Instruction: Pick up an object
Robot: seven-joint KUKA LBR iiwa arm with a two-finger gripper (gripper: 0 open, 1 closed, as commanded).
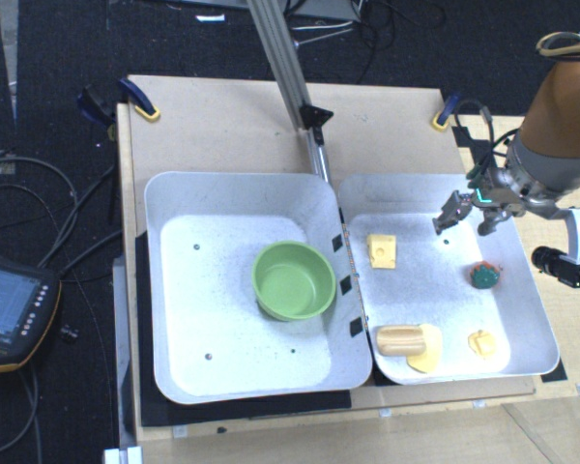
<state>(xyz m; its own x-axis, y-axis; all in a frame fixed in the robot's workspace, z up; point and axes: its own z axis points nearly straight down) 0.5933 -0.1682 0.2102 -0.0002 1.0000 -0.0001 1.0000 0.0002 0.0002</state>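
Two bins (174, 259): green bowl (293, 280) left, cheese (382, 251) right.

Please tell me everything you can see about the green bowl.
The green bowl is round, light green and looks like smooth plastic. It stands upright with its mouth up, and nothing shows inside. It sits on the floor of the left bin, toward that bin's right side. Nothing else touches it; the claw hangs apart, over the right bin.

You have open floor in the right bin (406, 201) around the cheese block (382, 251); the teal toy (483, 276) crowds its right side.
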